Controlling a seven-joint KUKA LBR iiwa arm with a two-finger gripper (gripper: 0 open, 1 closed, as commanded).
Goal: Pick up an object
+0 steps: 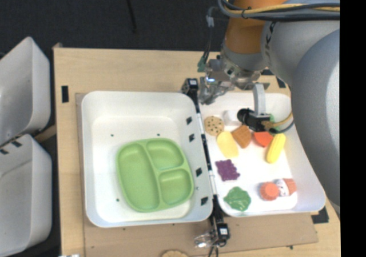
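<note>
1. Camera view: I see the gripper [209,89] at the far edge of the right bin [304,184], beside the divider. I cannot tell whether it is wide or narrow.
2. Nearest the gripper, just camera-ward of it, lies the cookie [213,125]. Past that are a yellow block [227,143] and a tan wedge [242,135], touching.
3. Toward the arm's side of the gripper are a red piece [262,138] and a banana [275,148].
4. Farthest from the gripper are the grapes [227,169], a green leaf [237,198] and an orange toy [277,188].
5. Across the divider, well apart from the gripper, the left bin [91,136] holds a green tray [154,173].
</note>
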